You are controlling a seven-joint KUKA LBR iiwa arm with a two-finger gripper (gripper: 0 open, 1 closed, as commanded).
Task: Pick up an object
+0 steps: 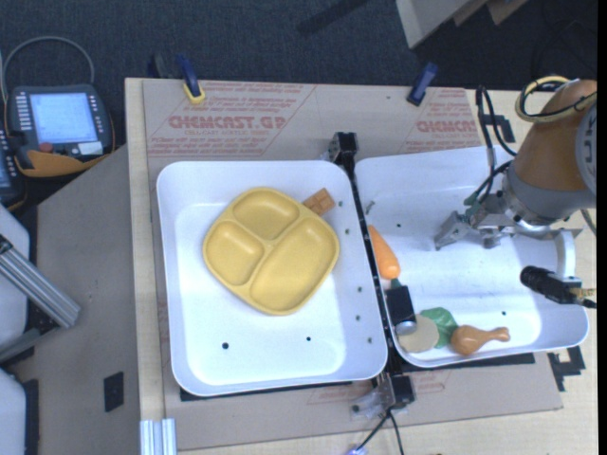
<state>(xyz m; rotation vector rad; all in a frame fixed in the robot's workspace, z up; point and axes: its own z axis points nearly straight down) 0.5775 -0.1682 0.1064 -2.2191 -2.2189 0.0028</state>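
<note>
Carrot [383, 253] at right bin's [446, 183] left wall looks light, stiff, smooth; grip across thick middle; gripper [453, 233] jaws spread, empty, hovering right of it.

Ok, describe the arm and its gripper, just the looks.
The arm comes in from the right: a broad orange band above a rounded grey wrist section. Below the wrist sits the gripper, a grey metal two-finger assembly with thin angular fingers. Black cables run along the arm, and a loop of yellowish cable shows near its top.
</note>
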